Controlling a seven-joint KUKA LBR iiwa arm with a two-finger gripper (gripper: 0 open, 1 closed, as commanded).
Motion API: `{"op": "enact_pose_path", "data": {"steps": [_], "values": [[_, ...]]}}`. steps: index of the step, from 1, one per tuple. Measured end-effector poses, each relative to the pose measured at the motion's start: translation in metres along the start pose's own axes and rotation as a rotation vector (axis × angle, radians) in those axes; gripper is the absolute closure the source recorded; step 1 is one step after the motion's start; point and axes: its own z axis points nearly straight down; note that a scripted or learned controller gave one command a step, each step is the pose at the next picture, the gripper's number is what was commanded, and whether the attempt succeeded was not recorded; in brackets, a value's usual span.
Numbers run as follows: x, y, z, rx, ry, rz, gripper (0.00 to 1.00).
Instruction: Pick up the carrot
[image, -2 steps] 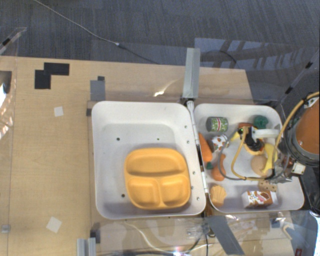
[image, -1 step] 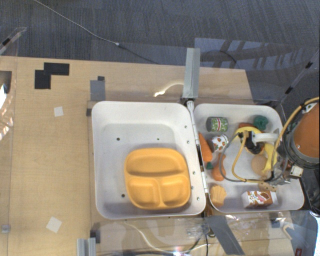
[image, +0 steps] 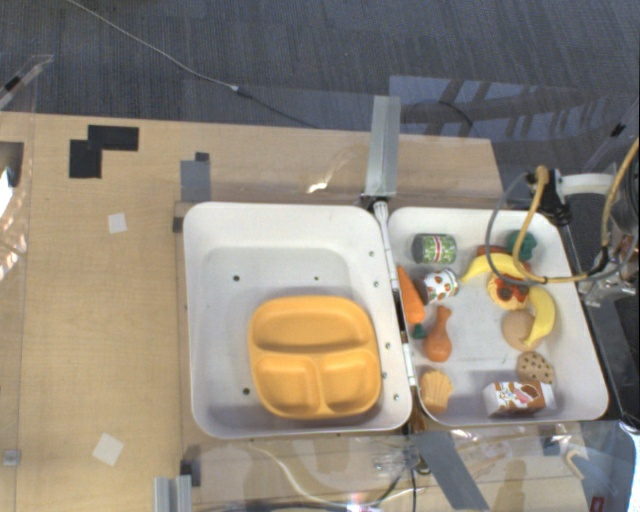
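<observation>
**Carrot lies along the inner wall of the right bin**

Camera view: two shallow white bins sit side by side on a pale wood-grain desk (image: 90, 330). Both are smooth moulded plastic with rounded corners. The left bin (image: 220, 260) holds a glossy yellow-orange divided plate (image: 315, 367) with one long compartment at the back and two smaller ones in front. A grey metal bar (image: 381, 145) stands at the seam between the bins.

The right bin (image: 580, 390) holds a scatter of toy food. The carrot (image: 409, 298) is a slim, tapering orange piece with a dark green end pointing toward the front; it lies lengthwise tight against the bin's left wall, just beside a small round white and red item (image: 441, 286). Just in front of it is a brown-orange drumstick (image: 438, 338), and behind it a green tin (image: 434, 248) on its side. A curved yellow banana (image: 541, 312) lies to the right, near a tan rounded piece (image: 517, 328), a chocolate-chip cookie (image: 535, 366) and a small printed carton (image: 518, 397). A ridged, shell-shaped biscuit (image: 435, 387) sits at the front left corner.

Of the arm, cables and hardware show at the right edge (image: 600, 270); the gripper's state I cannot tell.
</observation>
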Motion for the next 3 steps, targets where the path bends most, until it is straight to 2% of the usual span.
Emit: {"op": "enact_pose_path", "data": {"steps": [1, 2, 3], "values": [[-0.036, -0.005, 0.085, 0.003, -0.021, 0.061, 1.0], [-0.041, 0.009, -0.044, 0.0, -0.003, -0.001, 1.0], [-0.045, -0.003, 0.088, 0.006, -0.024, -0.006, 1.0]]}}
